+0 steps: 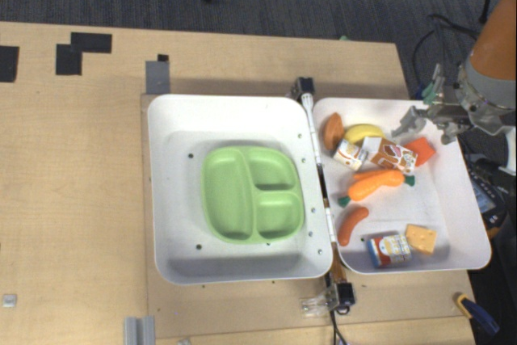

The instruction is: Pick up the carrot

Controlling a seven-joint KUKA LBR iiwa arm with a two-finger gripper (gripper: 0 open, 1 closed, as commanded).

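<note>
Gripper (426, 119) hangs over right bin's (472, 242) far edge w/ fingers spread apart, holding nothing, while carrot (376, 183) lies mid-bin, near but untouched, btwn juice box (389, 153) & sausage (351, 223), so pick's not begun.

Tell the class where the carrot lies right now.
The carrot lies in the right bin, near its middle, just below the small carton and above the sausage.

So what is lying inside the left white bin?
Inside the left bin lies a green divided plate with three compartments, all bare. The bin floor under the plate is covered, so it cannot be seen.
</note>
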